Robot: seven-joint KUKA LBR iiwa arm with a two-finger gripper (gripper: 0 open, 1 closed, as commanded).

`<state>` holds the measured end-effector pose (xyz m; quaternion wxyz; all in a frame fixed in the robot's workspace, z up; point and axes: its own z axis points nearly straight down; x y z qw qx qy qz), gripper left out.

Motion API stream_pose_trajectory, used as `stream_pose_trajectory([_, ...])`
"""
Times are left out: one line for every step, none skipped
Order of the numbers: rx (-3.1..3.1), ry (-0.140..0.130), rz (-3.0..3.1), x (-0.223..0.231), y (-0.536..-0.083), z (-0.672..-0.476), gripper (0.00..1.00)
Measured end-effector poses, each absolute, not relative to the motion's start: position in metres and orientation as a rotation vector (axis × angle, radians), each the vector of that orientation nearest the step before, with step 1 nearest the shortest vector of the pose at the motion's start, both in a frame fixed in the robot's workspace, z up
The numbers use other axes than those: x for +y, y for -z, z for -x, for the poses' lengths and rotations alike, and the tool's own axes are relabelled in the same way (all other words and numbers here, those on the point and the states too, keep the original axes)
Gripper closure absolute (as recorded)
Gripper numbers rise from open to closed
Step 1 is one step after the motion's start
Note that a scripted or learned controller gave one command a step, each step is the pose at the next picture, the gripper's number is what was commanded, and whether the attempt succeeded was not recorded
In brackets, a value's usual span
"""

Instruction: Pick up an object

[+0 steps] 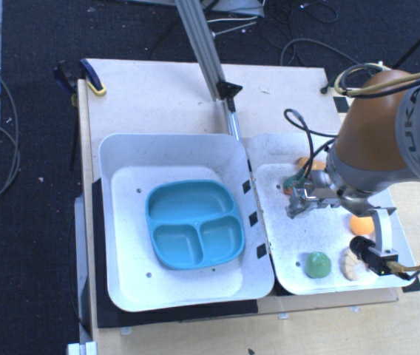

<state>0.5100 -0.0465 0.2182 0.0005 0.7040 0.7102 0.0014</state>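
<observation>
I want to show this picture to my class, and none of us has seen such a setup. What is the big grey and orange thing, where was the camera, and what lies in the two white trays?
The big grey and orange thing is a robot arm, reaching in from the right. At its lower end sits its gripper, the part meant for picking things up. The one camera is fixed above the bench and looks down at a slant.

Two shallow white bins stand side by side. The left bin holds a blue tray with three compartments. The right bin holds small items: a green lump, a pale piece beside it, and orange pieces partly hidden by the arm.

The gripper hangs over the right bin. Whether it holds anything is not clear from this angle.
</observation>
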Motion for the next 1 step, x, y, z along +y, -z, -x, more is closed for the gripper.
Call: stream_pose_trajectory([2.232, 0.000, -2.213, 0.0059, -0.2111, -0.5132, 1.00])
